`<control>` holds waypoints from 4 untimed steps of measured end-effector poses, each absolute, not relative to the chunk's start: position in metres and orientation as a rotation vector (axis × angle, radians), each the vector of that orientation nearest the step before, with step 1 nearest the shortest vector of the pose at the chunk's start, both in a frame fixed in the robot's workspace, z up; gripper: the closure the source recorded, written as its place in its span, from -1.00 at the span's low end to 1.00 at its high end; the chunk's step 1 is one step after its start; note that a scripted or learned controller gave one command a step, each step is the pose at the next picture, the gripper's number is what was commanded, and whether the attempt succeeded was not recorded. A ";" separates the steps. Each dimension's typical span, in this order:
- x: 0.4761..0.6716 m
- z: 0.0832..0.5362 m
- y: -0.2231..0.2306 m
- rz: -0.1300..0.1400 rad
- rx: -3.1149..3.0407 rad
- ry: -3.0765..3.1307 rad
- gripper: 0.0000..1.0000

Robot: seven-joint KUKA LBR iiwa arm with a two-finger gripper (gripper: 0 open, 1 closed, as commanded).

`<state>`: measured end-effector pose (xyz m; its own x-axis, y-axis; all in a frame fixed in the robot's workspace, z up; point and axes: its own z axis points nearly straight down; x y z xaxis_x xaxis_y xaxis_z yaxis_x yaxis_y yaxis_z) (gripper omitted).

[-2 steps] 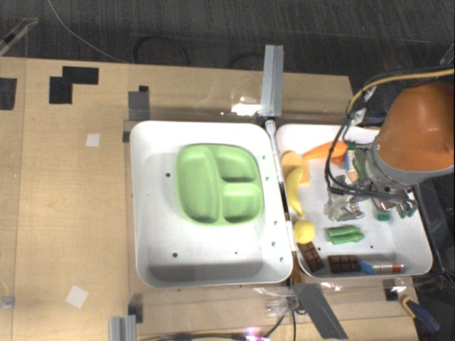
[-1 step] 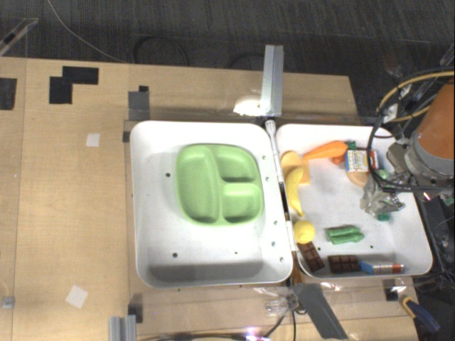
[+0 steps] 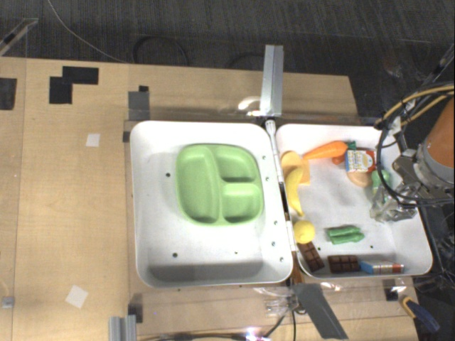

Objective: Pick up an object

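Metal tool [image 3: 389,208] low in right bin [image 3: 419,251], grip state unclear, glossy green 3-compartment tray [image 3: 217,183], smooth banana [image 3: 293,190], tapered carrot [image 3: 325,150]

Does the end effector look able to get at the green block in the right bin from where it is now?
Probably yes: the end effector hangs just right of the green block, with bare bin floor between and nothing on top of it.

Green divided plate [image 3: 217,183] in white left bin [image 3: 153,254]; orange carrot [image 3: 326,150], yellow banana [image 3: 293,190], yellow lemon [image 3: 303,231], green block [image 3: 344,234], brown chocolate bars [image 3: 343,264] in white right bin [image 3: 416,251]; tan wood surface [image 3: 64,204].
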<state>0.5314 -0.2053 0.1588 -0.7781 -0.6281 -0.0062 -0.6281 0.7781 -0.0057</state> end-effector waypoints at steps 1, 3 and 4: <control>0.528 0.162 -0.204 -0.006 -1.427 2.790 1.00; 0.609 0.214 -0.204 -0.009 -2.066 2.355 -1.00; 0.567 0.096 -0.205 -0.008 -2.249 2.184 -1.00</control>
